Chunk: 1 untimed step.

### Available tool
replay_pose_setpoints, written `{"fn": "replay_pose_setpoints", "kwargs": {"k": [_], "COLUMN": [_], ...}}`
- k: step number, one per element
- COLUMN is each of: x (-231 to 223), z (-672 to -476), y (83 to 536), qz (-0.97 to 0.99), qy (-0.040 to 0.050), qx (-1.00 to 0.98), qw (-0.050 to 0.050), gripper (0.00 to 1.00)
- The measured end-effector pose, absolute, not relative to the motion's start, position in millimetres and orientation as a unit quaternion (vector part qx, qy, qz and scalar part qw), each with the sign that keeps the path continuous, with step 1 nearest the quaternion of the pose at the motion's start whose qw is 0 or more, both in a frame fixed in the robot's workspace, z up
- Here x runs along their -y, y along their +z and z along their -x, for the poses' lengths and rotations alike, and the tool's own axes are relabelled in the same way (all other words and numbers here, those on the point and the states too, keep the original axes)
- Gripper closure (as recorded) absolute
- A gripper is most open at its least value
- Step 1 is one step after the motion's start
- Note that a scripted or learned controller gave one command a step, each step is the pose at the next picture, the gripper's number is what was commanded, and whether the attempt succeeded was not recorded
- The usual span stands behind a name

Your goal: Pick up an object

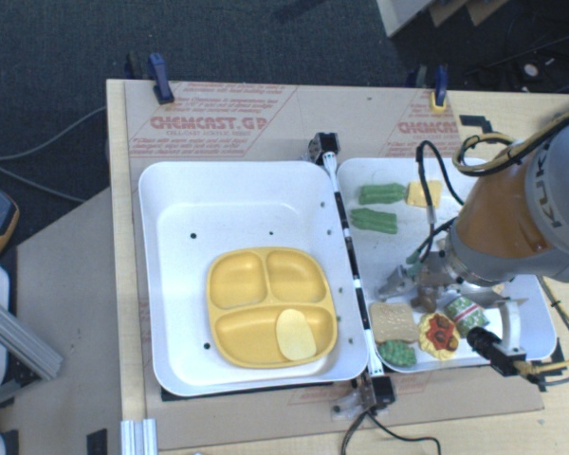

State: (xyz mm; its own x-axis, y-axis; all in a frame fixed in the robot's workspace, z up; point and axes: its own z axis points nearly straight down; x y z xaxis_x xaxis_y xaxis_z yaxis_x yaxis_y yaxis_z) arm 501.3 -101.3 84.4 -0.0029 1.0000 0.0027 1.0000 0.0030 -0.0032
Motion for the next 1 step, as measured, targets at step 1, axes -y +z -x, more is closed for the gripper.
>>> {"fn": "replay_pose_setpoints", "kwargs": {"k": [1], "x": [151.1], "z": [-498.9], "y": [84.4], "qz": [0.708], "qy": [0.0004], "qx": [0.706], "qw": [-0.001], "gripper": [0.00]}}
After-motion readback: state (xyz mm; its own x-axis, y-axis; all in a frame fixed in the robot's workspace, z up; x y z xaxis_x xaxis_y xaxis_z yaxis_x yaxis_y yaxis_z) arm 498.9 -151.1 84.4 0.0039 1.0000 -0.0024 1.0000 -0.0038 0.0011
